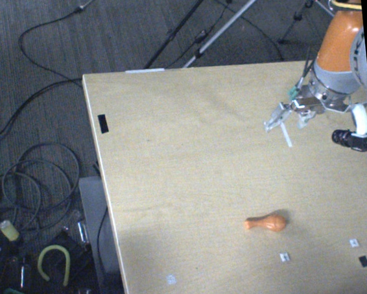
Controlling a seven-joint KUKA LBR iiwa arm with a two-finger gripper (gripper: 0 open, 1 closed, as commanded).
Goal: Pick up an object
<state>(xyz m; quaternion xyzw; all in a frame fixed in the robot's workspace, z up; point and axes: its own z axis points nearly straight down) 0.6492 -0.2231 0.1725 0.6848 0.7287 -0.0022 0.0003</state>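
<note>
A small orange object (267,223), shaped like a pear or gourd, lies on its side on the tan bench top (186,175), toward the lower right. My gripper (279,135) hangs at the right side of the bench, well above and slightly right of the orange object and apart from it. Its two thin fingers (288,140) are spread, and nothing sits between them. Behind the gripper is the grey wrist with its orange band (343,36).
A black mark (103,123) sits near the bench's left edge. Small tags (284,256) dot the lower right corner. Cables and tools (38,191) lie on the floor at left. Stand legs (235,13) cross beyond the far edge.
</note>
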